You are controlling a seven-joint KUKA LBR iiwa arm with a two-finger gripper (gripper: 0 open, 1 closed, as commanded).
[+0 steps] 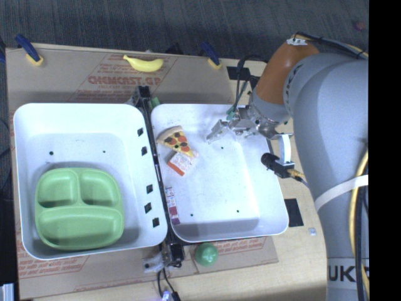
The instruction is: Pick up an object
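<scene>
Arm [326,143] enters from 3 o'clock, grey body filling the right side, orange band [279,74] toward 1 o'clock. Wrist bends down toward 9 o'clock. Gripper [218,132] sits just right of frame centre, fingers pointing toward 8 o'clock, slightly spread, nothing between them.

1. Bench [301,231] topped with a printed cardboard sheet [100,80]; clamped along the far edge by blue clips [28,50].
2. Two shallow white bins side by side on the cardboard; left bin [37,121] and right bin [269,215] touching along their inner rims.
3. Yellow banana [143,62] lying on the cardboard just beyond the bins.
4. Green ball [205,254] resting on the cardboard at the near edge, just beside the right bin.
</scene>
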